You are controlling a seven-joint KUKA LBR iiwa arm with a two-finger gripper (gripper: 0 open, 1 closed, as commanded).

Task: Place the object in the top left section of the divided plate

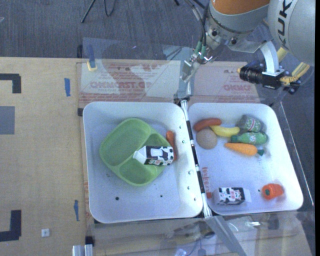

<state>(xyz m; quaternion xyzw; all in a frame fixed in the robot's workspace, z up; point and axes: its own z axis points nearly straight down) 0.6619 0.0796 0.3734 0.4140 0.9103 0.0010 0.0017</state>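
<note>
**Pincer raised above the bins' far edge, milk carton on the plate**

The pincer (pixel 187 67) hangs high over the far rim where the two white bins meet, under the grey arm (pixel 240 15) with its orange band. Whether it is open or closed cannot be told, and nothing shows in its grip.

Below it and to its left in the view, inside the left bin (pixel 100 200), sits the green divided plate (pixel 125 145). A small cow-patterned milk carton (pixel 159 155) lies on its side on the plate's near right edge, partly over the rim, not in the top left section. An orange carrot-like piece (pixel 171 139) rests just beside that carton, against the plate.

Below the pincer to its right, the right bin (pixel 285 165) holds a red sausage (pixel 207 123), a brown potato-like ball (pixel 206 139), a yellow banana (pixel 225 131), a green vegetable (pixel 250 137), a carrot (pixel 241 148), a second milk carton (pixel 229 195) and an orange pepper-like toy (pixel 272 190).

Both bins stand on the desk (pixel 40 150).
</note>
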